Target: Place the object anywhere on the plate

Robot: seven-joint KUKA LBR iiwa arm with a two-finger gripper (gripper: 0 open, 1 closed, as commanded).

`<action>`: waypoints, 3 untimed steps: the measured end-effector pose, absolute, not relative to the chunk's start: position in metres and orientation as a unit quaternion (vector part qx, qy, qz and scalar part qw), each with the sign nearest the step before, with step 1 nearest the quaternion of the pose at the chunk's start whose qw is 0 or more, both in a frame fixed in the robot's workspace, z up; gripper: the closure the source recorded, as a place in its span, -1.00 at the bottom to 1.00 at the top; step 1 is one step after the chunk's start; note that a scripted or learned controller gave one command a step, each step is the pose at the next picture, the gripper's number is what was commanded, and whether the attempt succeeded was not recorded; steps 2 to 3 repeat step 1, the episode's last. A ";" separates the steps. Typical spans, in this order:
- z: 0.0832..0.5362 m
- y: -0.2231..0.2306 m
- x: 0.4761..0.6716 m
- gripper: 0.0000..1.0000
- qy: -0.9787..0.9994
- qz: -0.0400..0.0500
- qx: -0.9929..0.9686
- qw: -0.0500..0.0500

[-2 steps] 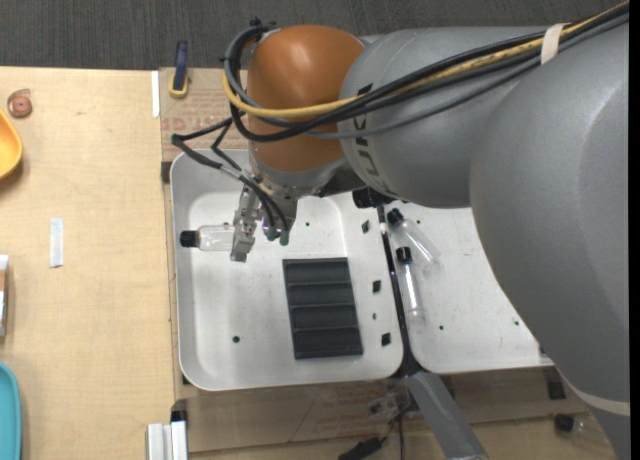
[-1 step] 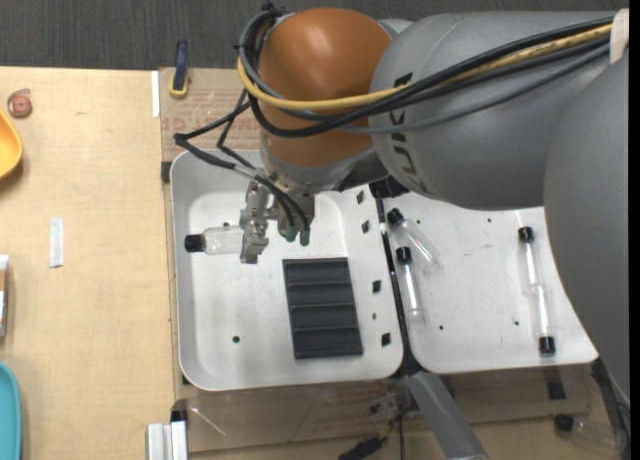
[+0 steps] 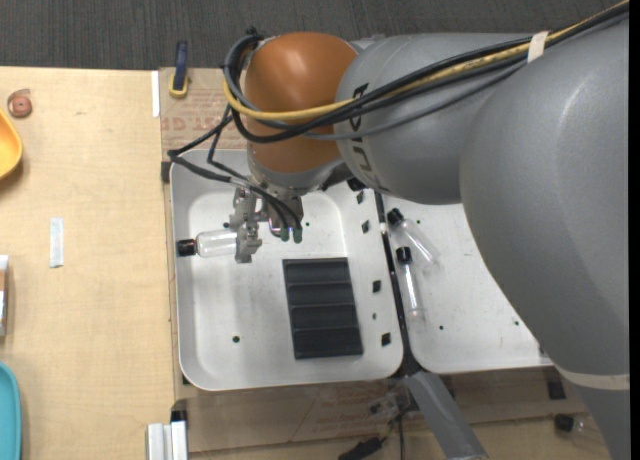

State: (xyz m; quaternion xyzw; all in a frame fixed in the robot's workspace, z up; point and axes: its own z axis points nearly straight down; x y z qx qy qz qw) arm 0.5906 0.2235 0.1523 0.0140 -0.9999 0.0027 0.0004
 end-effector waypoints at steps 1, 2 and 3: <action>0.272 0.227 0.601 1.00 -1.000 0.000 0.007 0.000; 0.272 0.227 0.601 1.00 -1.000 0.000 0.007 0.000; 0.272 0.227 0.601 1.00 -1.000 0.000 0.007 0.000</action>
